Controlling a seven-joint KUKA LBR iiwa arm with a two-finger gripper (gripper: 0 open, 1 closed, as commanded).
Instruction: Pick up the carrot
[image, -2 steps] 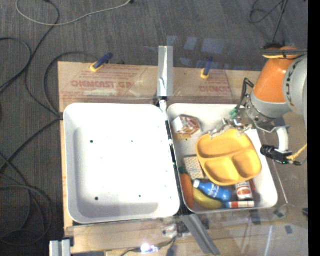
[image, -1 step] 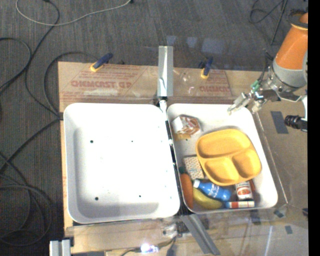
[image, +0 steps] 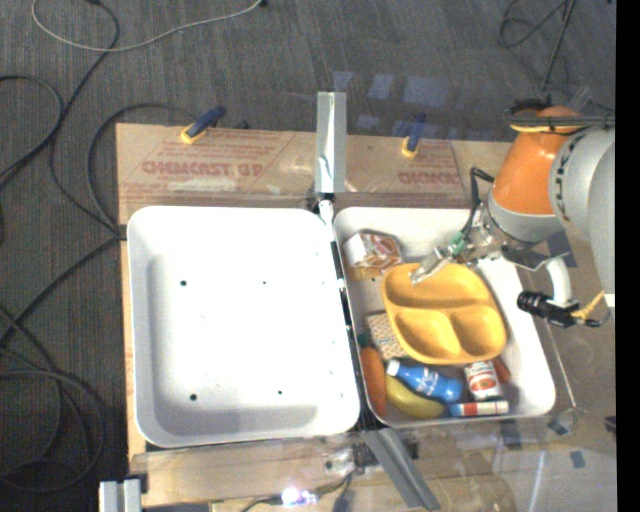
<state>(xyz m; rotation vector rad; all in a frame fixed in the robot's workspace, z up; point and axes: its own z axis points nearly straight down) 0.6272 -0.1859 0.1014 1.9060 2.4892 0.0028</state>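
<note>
The carrot (image: 373, 378) lies untouched at the right bin's (image: 545, 395) left wall, well away from the gripper (image: 447, 258), beyond the yellow divided tray (image: 445, 315). Whether the gripper is spread or closed I cannot tell. The whole pick remains to do.

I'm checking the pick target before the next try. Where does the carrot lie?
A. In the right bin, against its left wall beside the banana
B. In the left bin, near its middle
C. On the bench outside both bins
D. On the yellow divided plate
A. The carrot lies along the left wall of the right bin, next to the banana and left of the yellow divided plate.
</note>
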